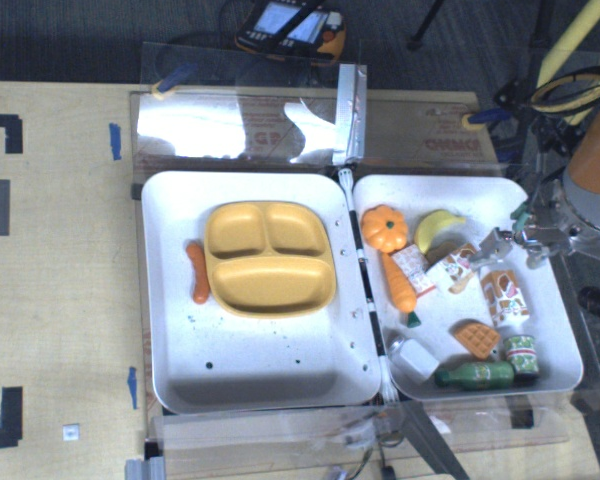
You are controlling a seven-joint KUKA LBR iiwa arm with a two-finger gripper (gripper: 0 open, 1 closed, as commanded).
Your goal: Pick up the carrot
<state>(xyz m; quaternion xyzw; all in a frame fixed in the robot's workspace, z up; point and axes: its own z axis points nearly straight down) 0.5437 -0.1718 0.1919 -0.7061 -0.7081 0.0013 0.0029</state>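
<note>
The carrot [397, 284] is orange with a green stub at its near end. It lies lengthwise at the left side of the right bin [560, 298], just below a small orange pumpkin [385, 227]. A red-and-white packet [413, 270] overlaps its right flank. My gripper [498, 242] hangs over the right part of that bin, well to the right of the carrot, above some snack packets. Nothing shows between its tips.
The right bin also holds a yellow fruit [438, 228], a waffle [476, 338], a green bottle [476, 374], a small can [521, 353] and a brown snack packet [505, 299]. In the left bin sit a yellow divided plate [270, 258] and a sausage [198, 272].
</note>
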